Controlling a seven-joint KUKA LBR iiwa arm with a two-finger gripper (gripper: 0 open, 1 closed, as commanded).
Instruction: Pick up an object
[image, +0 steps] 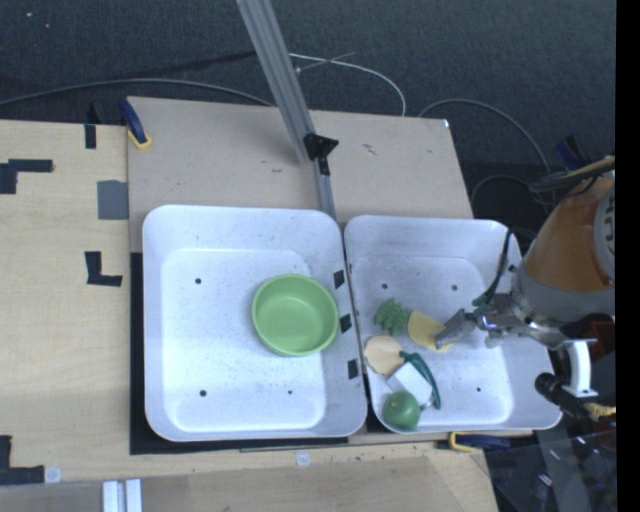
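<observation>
Objects for picking lie clustered in the right bin (470, 240), toward its lower left part. Nearest the camera, at the bin's six o'clock edge, sits a green ball (401, 409). Just above it lies a white block (409, 381) with a dark green strip (426, 377) curving along its three o'clock side, touching it. At eleven o'clock from the block rests a pale yellow disc (382, 353). Farther up, a bushy green piece (391, 318) lies beside a yellow piece (424, 328), the two touching or nearly so. The gripper (452, 331) reaches in from three o'clock, its tip right at the yellow piece's three o'clock side; whether its jaws are spread or closed cannot be told, and nothing is clearly seen between them. Behind it the grey arm (560, 290) with its orange band (575, 235) fills the right edge. In the left bin (180, 240), a green bowl (294, 315) sits upright near the bin's three o'clock side, well apart from the cluster. Farthest, a grey pole (283, 75) slants down from twelve o'clock to the seam between the bins.
</observation>
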